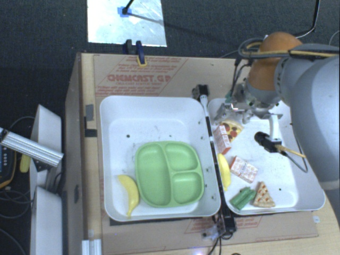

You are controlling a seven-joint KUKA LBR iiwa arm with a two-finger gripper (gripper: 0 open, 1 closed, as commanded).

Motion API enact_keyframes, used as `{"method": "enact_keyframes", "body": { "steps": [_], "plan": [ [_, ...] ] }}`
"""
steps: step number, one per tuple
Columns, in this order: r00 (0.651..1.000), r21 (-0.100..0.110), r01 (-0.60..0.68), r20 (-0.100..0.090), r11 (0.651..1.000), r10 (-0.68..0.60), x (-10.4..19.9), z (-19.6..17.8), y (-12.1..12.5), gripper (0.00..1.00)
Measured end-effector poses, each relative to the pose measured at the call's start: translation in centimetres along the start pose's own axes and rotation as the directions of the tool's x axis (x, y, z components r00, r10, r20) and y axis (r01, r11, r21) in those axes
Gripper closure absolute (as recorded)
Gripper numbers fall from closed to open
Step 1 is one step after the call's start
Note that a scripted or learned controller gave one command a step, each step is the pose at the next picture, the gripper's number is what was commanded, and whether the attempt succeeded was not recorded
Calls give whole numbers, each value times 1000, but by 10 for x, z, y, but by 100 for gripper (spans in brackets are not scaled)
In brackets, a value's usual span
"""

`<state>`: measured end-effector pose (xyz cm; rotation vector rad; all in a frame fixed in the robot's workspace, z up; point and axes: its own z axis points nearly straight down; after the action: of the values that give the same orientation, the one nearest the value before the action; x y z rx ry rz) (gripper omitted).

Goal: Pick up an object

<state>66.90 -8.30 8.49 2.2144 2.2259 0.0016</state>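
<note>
White plastic bins number two: the left bin (114,142) holds one green divided plate (169,173) and one banana (129,193); the right bin (308,195) holds one pizza slice (263,195), one green item (241,198), two small cartons (221,137), another banana (224,171). The gripper (245,109) hangs over its far corner. Brown bench (143,73), dark floor.

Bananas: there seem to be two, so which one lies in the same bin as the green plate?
The banana at the left bin's front left corner, beside the green divided plate. The other banana lies in the right bin, along the dividing wall.
</note>
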Motion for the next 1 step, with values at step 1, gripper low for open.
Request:
{"method": "enact_keyframes", "body": {
  "steps": [1],
  "plan": [
    [1000, -3, 2, 0, 1000, -2, 0, -11, 1, 100]
  ]
}}
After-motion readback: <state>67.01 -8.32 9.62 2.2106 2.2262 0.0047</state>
